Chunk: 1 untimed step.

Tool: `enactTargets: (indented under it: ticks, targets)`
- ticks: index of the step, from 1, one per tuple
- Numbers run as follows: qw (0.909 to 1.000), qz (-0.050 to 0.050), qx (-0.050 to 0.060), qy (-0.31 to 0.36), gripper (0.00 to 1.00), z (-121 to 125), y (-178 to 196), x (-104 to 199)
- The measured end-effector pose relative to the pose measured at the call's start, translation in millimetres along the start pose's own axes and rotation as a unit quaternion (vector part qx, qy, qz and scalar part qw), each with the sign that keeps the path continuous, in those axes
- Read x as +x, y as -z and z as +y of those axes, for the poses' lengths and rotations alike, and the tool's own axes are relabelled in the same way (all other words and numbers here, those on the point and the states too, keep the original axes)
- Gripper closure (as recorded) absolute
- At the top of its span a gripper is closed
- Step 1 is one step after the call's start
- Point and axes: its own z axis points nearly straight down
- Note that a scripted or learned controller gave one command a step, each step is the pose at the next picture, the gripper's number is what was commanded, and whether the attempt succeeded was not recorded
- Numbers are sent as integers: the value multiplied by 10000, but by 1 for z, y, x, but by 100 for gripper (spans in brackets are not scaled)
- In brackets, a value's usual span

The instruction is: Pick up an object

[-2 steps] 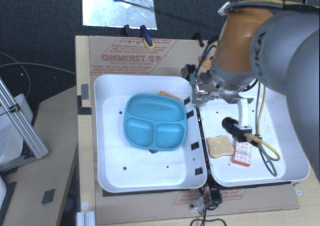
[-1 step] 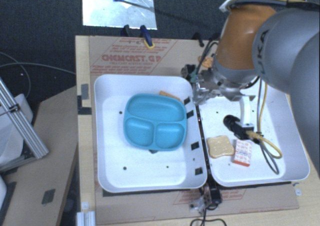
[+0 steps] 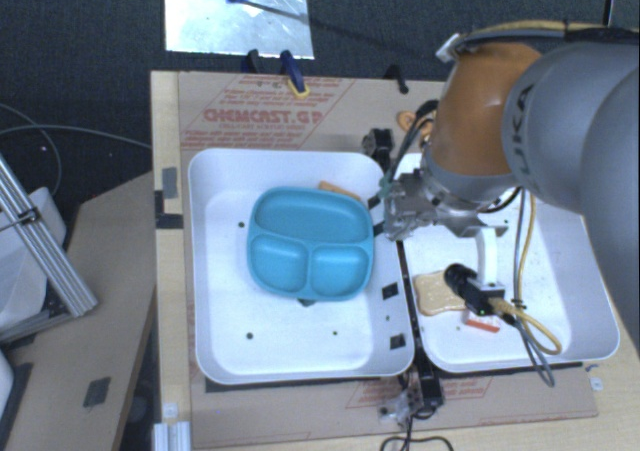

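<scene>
**Dark carpet, cardboard-topped surface, blue plate in the left-hand bin**

Dark carpet surrounds the surface, which is covered in brown cardboard with red lettering and carries two white bins side by side. On the floor beyond it we see a silvery sheet.

In the bin on the view's left lies a blue divided plate, flat and face up. Its long axis runs roughly across the view, dipping slightly toward the right. The one large compartment is on the far side and the two small ones are on the near side. A thin orange piece shows just behind its far rim.

The gripper hangs over the divide between the bins, just beside the plate's right edge; we cannot tell whether it is open or closed. In the right-hand bin we see a slice of toast.
</scene>
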Motion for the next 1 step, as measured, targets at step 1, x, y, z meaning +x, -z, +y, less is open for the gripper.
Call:
enactTargets:
  ticks: [1]
  targets:
    - [9999,8,-124,13,100,-27,187,-23]
